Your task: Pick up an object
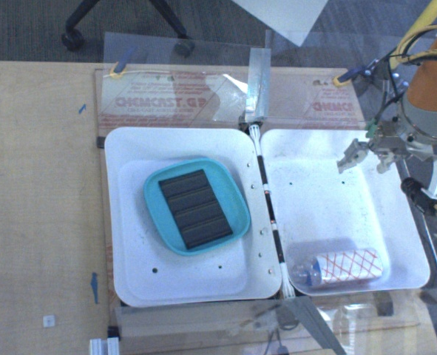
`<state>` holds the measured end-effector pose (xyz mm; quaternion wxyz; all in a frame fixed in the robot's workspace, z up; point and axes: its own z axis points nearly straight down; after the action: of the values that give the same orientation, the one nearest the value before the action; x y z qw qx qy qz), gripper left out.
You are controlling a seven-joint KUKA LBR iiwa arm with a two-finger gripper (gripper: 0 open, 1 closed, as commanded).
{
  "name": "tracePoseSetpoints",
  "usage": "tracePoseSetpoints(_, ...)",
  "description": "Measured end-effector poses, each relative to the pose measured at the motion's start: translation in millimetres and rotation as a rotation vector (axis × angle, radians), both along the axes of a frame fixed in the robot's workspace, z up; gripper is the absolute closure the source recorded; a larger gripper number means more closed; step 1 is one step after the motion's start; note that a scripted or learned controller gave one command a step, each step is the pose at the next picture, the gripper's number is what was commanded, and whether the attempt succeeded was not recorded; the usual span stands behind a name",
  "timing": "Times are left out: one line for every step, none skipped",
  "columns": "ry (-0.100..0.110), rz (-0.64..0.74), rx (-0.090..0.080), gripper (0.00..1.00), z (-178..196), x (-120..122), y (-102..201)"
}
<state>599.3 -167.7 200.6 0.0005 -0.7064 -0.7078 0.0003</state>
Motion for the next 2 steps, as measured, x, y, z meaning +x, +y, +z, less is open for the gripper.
tracePoseSetpoints(0.003,-0.233,0.001,0.00,-34.1,-77.6,27.5)
tracePoseSetpoints(0.000,0.142,0.001,0.00,-64.8,-119.4,-48.4)
